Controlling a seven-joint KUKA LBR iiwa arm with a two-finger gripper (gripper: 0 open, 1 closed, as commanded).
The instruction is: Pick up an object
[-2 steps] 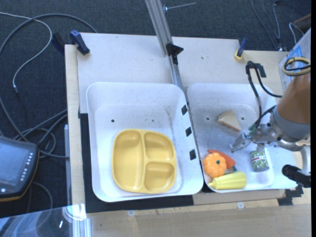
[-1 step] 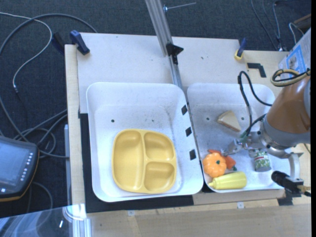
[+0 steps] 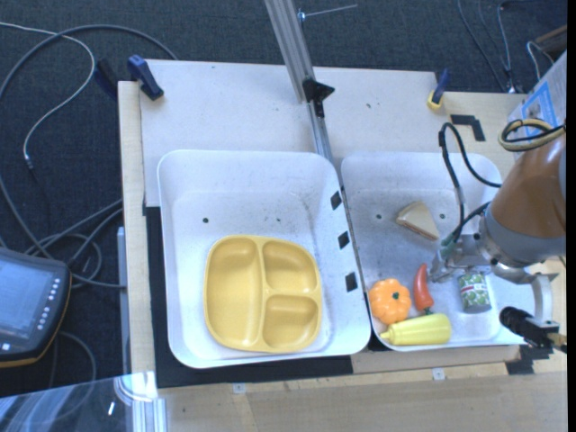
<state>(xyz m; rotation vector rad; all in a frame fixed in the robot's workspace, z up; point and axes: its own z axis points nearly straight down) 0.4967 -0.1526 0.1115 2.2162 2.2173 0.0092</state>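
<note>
Camera view — end effector (image 3: 447,264), grip state unclear, hangs just beside the red pepper (image 3: 421,287) — orange pumpkin (image 3: 390,301) nearby.

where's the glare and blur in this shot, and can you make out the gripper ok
Camera view: soft, even light, faint shadows; the white bins look washed out; overall slightly soft focus; the gripper is small and muddled against the bin floor, near the red pepper.
</note>
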